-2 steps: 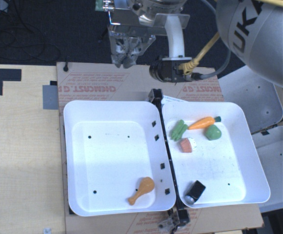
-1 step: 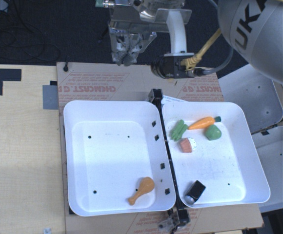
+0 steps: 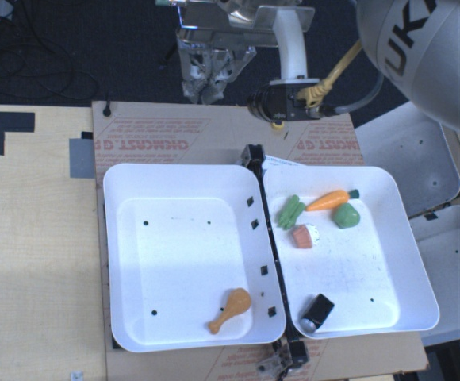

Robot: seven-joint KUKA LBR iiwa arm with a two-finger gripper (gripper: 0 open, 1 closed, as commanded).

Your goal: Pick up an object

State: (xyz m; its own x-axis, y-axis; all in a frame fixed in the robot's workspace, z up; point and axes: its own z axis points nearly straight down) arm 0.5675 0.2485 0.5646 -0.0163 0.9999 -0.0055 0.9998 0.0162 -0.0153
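Jaws (image 3: 205, 86) hang at top centre of frame, above the far edge of the table, clear of both bins; open or closed, cannot tell from here. Nothing seen between them.

Nearest pick: the cluster in the upper part of the right bin (image 3: 408, 236), below and right of the jaws. Carrot (image 3: 328, 200) lies long axis left-to-right, slightly tilted; green bean pod (image 3: 290, 211) beside it, green lump (image 3: 346, 215) and pink block (image 3: 302, 236) close by. Drumstick (image 3: 230, 309) sits at the lower right of the left bin (image 3: 115, 252), much farther.
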